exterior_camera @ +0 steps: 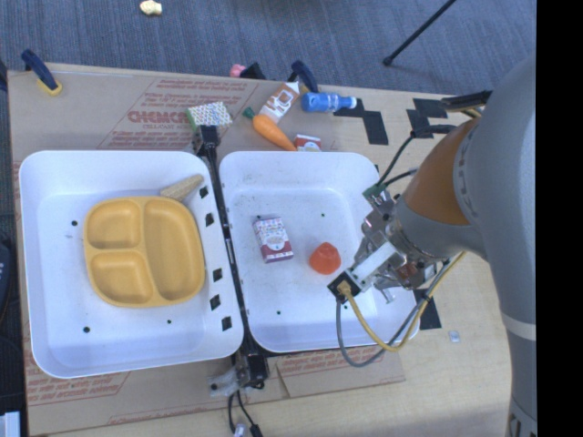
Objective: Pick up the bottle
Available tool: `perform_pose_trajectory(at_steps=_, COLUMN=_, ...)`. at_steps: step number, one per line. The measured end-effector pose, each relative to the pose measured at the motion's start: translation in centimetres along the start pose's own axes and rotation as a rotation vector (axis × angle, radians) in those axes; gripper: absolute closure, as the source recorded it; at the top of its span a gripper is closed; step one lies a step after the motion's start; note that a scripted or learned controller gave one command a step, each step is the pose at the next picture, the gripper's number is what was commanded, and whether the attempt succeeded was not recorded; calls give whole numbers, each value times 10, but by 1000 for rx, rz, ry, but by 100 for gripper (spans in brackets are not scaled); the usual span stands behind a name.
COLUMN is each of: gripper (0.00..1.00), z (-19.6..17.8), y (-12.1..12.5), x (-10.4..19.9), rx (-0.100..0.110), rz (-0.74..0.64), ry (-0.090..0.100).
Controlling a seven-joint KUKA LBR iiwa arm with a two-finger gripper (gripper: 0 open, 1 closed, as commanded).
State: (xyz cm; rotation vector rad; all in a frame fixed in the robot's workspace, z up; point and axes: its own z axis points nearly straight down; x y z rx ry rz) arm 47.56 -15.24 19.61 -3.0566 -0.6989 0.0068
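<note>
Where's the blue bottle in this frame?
In the camera view, the blue bottle lies on the cardboard past the far rim of the right bin, just right of a white-and-orange item.

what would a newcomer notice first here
The yellow divided plate in the left bin stands out most. Next, the grey and orange arm looms over the right edge of the right bin, and a blue bottle lies behind the bins.
</note>
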Motion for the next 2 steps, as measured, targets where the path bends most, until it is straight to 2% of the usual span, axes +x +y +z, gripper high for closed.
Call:
perform_pose_trajectory(at_steps=1, gripper=100, z=60, y=30, x=-14, rx=1, rz=241, ry=0)
perform_pose_trajectory(at_steps=2, gripper=100, z=-22, y=33, x=-16, rx=-2, rz=241, ry=2)
